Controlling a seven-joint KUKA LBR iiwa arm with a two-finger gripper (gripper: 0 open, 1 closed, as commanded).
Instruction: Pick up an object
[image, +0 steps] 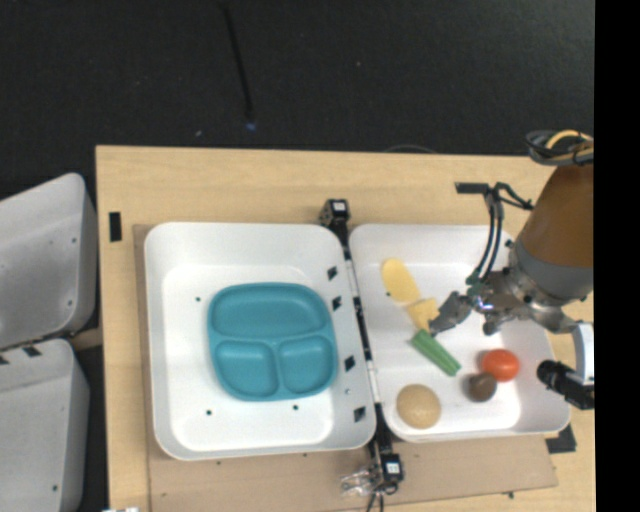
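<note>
While no label or writing reads anywhere, the gripper (462, 308) hangs, whether wide or narrow I cannot tell, just above one green stick (434, 352), with one yellow piece (402, 281) left.

Arm (560, 235) over the right bin (500, 245): broad orange band above a grey wrist section, black cables looping alongside, dark metal gripper (470, 305) hardware beneath, small bluish light at the wrist.
</note>
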